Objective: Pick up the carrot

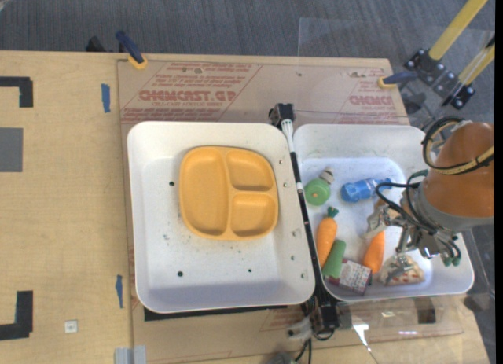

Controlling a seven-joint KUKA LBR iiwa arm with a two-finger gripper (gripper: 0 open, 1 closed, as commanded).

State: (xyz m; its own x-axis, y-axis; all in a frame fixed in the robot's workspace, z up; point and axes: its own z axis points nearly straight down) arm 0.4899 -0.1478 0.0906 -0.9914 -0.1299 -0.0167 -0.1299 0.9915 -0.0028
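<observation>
The carrot [326, 233] is orange with a green leafy top and lies near the left wall of the right bin [355, 141]. A second orange, tapered piece [375, 251] lies further right. My gripper [399, 237] hangs low over the right part of that bin. It is just right of the second orange piece and well right of the carrot. The wrist and cables hide its tips. I see nothing held in it.
Around the carrot are a green bottle [318, 190], a blue item [360, 190], a green stick [335, 257] against its lower side, a small printed box [355, 277] and a pizza slice toy [405, 274]. The left bin [149, 221] holds an orange divided plate [229, 193].
</observation>
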